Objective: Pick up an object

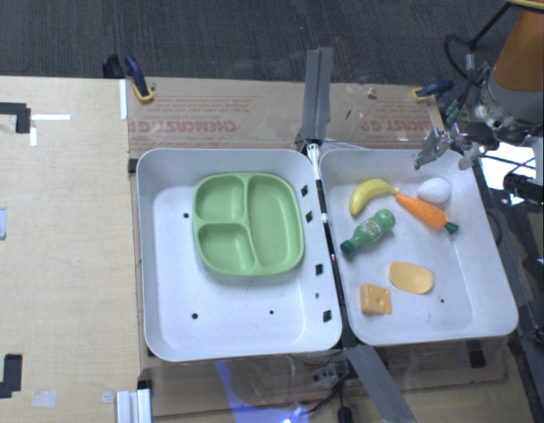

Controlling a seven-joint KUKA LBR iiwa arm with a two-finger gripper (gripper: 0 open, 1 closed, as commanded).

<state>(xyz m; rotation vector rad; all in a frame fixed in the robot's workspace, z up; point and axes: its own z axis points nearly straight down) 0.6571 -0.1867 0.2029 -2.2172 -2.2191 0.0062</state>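
The right bin (494,276) holds several items. A yellow banana (370,192) lies near the back, with a white egg (434,189) and an orange carrot (424,211) to its right. A green bottle (368,233) lies on its side in the middle. A flat yellow oval piece (411,278) and a cheese wedge (375,299) lie toward the front. My gripper (446,152) hangs over the bin's back right corner, just above and behind the egg. Its fingers are spread and nothing is between them.
The left bin (146,254) holds a green divided plate (249,223). A grey post (317,95) rises behind the seam between the two bins. Blue clamps (137,76) grip the cardboard at the back. Cables hang by the arm at the right.
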